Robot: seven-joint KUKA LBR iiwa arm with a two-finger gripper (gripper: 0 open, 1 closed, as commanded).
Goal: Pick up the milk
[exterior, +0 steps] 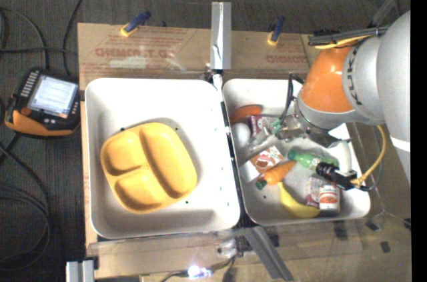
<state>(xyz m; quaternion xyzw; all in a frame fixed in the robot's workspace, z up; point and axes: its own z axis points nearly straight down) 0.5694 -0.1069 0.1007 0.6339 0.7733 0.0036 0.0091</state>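
**A:** What takes up most of the counter [153, 51]?

**B:** Two shallow white bins, side by side. The left bin [100, 214] holds one thing, a yellow plate [148, 166] with three compartments, lying flat near its middle. The right bin [267, 89] is crowded.

**A:** And the arm?

**B:** The grey arm [393, 67] comes in from the right, with its orange band [327, 79] over the far right part of the right bin. It hides that corner, and its upper part is cut off at the picture's edge. The tool [283, 129] hangs low over the bin's far half, about midway across.

**A:** Wide or narrow?

**B:** I cannot tell. It is dark and runs into a shiny crumpled thing [261, 131] just left of it, which I cannot name either.

**A:** The rest, biggest first?

**B:** A banana [295, 203] lies along the near wall, right of middle. A carrot [279, 172] lies slantwise just beyond the banana, its green end pointing near and left. A green bottle [308, 157] lies on its side, right of the carrot. A red-brown rounded thing [245, 113] sits by the bin's left wall at the far end, too dim to name.

**A:** Where is the milk?

**B:** Either of two small cartons could be it, as the print is too small to read. The red-and-white carton [268, 157] lies against the carrot's far side, near the tool. The second carton [325, 195] sits at the banana's right end, by the near right corner.
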